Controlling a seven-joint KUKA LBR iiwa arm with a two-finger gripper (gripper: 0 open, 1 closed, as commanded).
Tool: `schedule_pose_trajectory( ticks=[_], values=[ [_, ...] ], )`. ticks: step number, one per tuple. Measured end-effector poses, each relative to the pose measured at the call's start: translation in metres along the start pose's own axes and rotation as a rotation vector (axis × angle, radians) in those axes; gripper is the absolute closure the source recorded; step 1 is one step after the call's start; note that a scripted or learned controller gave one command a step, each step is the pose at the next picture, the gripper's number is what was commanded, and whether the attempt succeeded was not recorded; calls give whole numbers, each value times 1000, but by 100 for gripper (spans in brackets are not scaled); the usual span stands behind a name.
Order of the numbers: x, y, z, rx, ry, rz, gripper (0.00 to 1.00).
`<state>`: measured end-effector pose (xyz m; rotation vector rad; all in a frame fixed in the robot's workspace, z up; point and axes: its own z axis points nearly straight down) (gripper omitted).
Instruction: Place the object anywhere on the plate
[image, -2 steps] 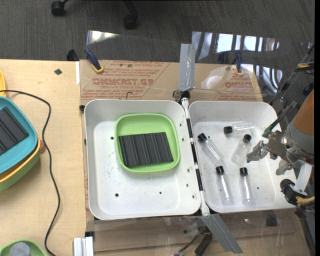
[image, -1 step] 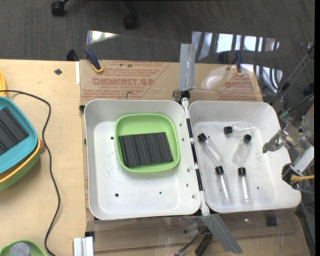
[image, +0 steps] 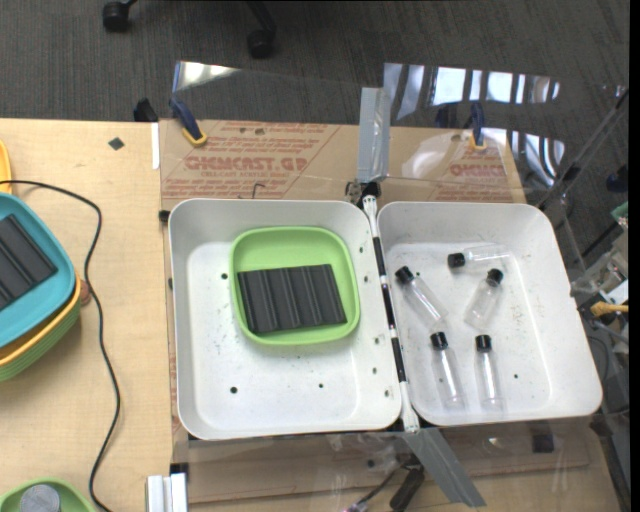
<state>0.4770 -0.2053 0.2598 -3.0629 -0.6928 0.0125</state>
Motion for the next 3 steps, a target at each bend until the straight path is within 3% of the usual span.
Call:
schedule_pose_trajectory(
  ticks=[1,2,3],
  values=[
    [-6,13,-89,-1,2,240,0],
    [14,25,-101,-1,1,239,0],
    [39,37,-180,-1,2,235,0]
  ],
)
